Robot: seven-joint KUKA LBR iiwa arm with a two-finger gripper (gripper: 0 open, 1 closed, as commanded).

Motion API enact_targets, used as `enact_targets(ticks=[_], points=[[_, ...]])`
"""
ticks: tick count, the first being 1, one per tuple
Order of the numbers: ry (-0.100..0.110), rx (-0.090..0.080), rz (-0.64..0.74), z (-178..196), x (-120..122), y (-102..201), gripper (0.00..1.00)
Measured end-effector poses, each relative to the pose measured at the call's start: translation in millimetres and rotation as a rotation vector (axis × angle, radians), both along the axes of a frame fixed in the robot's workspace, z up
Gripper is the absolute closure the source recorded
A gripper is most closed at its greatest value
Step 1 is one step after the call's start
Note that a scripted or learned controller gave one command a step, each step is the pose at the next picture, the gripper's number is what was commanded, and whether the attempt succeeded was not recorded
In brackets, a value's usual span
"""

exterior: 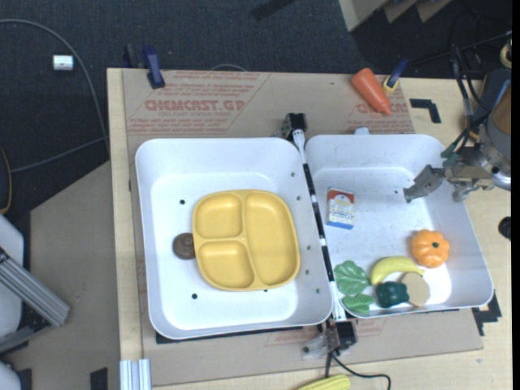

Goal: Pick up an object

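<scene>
Jaws [424, 187] over right bin [382, 149], nothing between them

You see the arm [496, 136] as grey metal, its wrist pale and rounded, with dark cables looping along it. Its gripper [435, 181] is dull grey, with angular, blocky fingers.

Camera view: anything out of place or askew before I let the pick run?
One thing: an orange carrot lies outside the bins, on the bench board behind the right bin. A brown disc sits half tucked under the yellow tray in the left bin.
</scene>
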State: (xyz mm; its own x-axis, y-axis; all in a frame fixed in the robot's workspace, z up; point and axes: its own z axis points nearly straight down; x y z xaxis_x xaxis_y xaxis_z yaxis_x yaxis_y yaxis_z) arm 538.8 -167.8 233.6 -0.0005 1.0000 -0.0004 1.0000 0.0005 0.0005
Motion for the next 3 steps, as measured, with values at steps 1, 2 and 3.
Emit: enact_targets(ticks=[1,2,3], points=[[0.003,0.000,-0.001,-91,11,-55,0.00],[0.002,0.001,-0.001,-150,-18,-43,0.00],[0.002,0.003,-0.001,-149,-46,-47,0.00]])
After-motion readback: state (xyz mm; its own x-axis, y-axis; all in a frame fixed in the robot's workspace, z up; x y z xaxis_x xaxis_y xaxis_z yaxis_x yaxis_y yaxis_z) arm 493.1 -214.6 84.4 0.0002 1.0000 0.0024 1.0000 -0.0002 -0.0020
